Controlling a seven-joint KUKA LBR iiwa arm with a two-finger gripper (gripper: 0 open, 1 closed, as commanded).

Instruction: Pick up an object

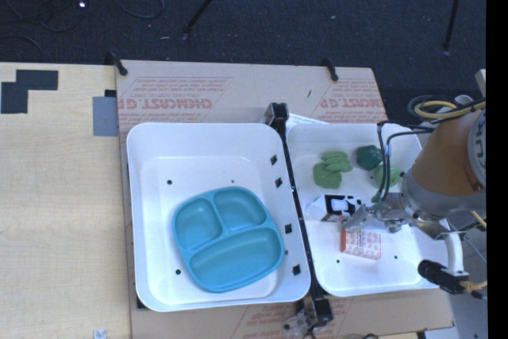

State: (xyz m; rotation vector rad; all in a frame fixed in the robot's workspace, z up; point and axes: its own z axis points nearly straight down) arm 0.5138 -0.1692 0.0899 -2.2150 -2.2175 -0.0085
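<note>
Bench [63,210] | left bin [151,171]: blue plate [228,238] | right bin [329,282]: green toys [332,168], gripper [367,214], closure unclear

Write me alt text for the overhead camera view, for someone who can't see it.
A grey robot arm with an orange band reaches from the right into the right white bin, its claw low over a red and white packet. That bin also holds green items and a black and white item. The left white bin holds a blue divided plate.
</note>
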